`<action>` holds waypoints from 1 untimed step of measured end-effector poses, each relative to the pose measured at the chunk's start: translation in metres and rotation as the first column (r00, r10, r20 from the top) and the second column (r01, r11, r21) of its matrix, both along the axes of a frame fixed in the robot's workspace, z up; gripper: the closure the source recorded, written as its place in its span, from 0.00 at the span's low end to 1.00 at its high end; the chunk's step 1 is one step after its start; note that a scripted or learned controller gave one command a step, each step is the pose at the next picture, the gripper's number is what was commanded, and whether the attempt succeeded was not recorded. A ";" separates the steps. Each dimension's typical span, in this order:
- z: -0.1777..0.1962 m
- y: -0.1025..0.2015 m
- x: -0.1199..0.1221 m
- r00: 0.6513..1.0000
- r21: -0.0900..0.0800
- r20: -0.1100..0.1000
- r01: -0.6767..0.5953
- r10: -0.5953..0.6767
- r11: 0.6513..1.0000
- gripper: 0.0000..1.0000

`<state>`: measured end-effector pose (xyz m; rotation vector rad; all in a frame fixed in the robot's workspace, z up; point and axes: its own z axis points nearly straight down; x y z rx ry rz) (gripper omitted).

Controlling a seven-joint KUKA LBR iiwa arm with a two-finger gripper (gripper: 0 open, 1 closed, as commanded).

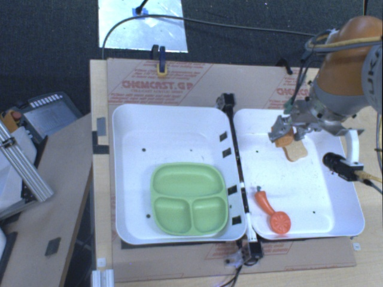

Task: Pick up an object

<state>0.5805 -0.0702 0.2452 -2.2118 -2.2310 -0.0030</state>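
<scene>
Dark carpet (48, 40), tan side table (69, 172)

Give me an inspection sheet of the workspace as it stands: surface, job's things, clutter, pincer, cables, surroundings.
Surface: left bin and right bin, white, side by side on printed cardboard.
Job's things: green divided plate in left bin; orange toy utensil by right bin's lower-left corner; tan bread-like slice in its upper part.
Clutter: nothing seen.
Pincer: at the slice's left edge; grasp cannot be told.
Cables: black cable arcs across the silver sheet.
Surroundings: yellow clamp on cardboard's far edge; grey device at left.
</scene>
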 end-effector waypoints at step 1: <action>-0.011 0.050 -0.011 1.000 0.000 -0.001 0.000 0.000 1.000 1.00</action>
